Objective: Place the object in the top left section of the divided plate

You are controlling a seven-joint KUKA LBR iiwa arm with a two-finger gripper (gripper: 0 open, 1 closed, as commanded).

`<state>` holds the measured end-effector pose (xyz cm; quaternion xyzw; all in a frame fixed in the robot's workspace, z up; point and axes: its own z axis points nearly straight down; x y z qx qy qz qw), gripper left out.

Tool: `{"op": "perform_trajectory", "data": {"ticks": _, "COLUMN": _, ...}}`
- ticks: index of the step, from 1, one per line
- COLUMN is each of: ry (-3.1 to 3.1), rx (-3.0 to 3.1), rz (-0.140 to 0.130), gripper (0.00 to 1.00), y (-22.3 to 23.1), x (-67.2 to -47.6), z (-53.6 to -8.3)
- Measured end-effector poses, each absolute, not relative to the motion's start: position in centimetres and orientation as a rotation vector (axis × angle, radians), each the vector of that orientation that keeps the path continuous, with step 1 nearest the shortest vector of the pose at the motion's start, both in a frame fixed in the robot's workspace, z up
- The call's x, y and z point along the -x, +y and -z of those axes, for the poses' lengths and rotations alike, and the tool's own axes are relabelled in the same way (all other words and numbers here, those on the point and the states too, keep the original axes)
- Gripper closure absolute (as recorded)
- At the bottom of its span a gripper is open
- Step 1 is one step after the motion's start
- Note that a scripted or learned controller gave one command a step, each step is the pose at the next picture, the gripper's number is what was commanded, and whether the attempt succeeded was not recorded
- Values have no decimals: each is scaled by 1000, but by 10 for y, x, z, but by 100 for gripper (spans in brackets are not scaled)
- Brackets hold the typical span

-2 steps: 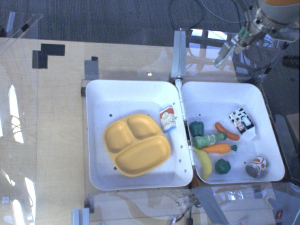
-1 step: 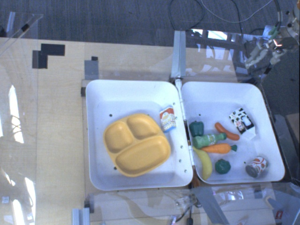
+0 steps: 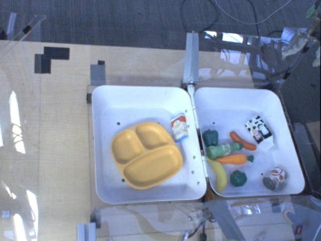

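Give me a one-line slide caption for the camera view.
Yellow divided plate and a small carton in the left bin; toy banana, carrot and other items in the right bin.

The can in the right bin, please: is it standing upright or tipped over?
Tipped over. The can lies on its side near the right bin's front right corner, its round end facing the camera and its printed side showing.

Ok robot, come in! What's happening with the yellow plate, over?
Yellow divided plate in left bin. Small carton beside plate, not on it. Toy food sits in right bin.
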<state>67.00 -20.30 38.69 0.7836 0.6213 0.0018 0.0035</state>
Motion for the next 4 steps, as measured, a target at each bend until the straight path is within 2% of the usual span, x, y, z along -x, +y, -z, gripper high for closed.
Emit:
{"op": "perform_trajectory", "data": {"ticks": 1, "ry": 1788, "rx": -2577, "rz": -5, "gripper": 0, "y": -198, "x": -670, "z": -409}}
{"op": "perform_trajectory", "data": {"ticks": 2, "ry": 1799, "rx": -2562, "rz": -9, "gripper": 100, "y": -195, "x": -671, "z": -421}}
{"op": "perform_trajectory", "data": {"ticks": 3, "ry": 1454, "rx": -2780, "rz": -6, "gripper": 100, "y": -196, "x": -670, "z": -436}}
{"op": "perform_trajectory", "data": {"ticks": 4, "ry": 1594, "rx": -2703, "rz": -4, "gripper": 100, "y": -196, "x": -670, "z": -435}}
